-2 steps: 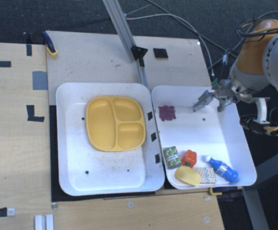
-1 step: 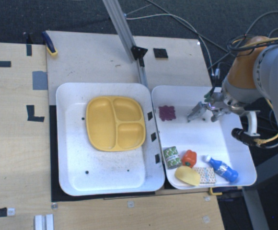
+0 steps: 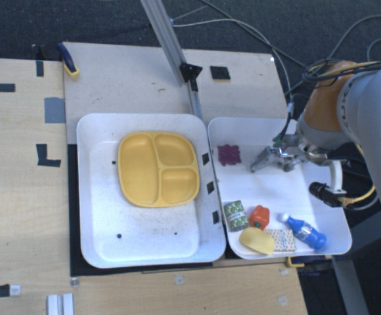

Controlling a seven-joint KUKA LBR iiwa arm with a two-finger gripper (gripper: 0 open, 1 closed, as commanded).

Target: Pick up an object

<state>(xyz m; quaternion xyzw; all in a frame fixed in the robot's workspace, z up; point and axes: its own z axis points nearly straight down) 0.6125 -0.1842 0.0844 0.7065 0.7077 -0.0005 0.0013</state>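
My gripper hangs over the upper middle of the right bin, fingers spread open with nothing between them. A small purple object lies just to its left, apart from the fingers. Along the bin's near edge lie a green patterned packet, a small orange-red object, a yellow rounded object, a speckled flat piece and a blue bottle with a white cap.
The left bin holds a yellow divided plate. A metal pole slants down to the bins' shared far corner. Black cables hang by the arm at the right bin's right rim.
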